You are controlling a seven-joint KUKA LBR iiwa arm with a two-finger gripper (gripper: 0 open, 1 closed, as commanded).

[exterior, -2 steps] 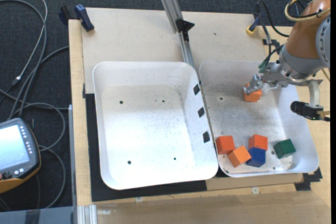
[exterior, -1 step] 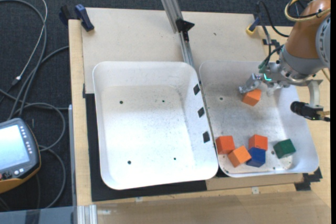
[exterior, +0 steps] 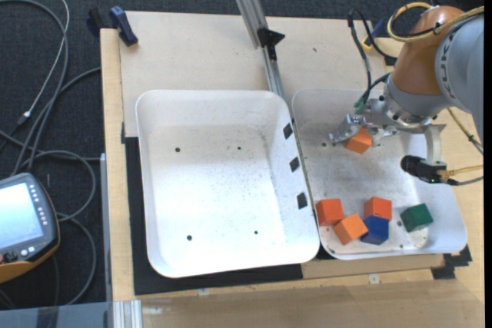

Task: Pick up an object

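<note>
Left bin [exterior: 154,165] sits bare beside the right bin [exterior: 307,107], our landmark. Over that bin's upper middle, the gripper [exterior: 355,136] looks clamped on an orange block [exterior: 359,141], apparently lifted off the floor. Below it, along the near rim, a block cluster [exterior: 361,220] waits. The wrist hides the fingertips, so grip depth stays unclear.

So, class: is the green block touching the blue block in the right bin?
Apart. The camera view shows bare white bin floor between the green block and the blue block.
</note>
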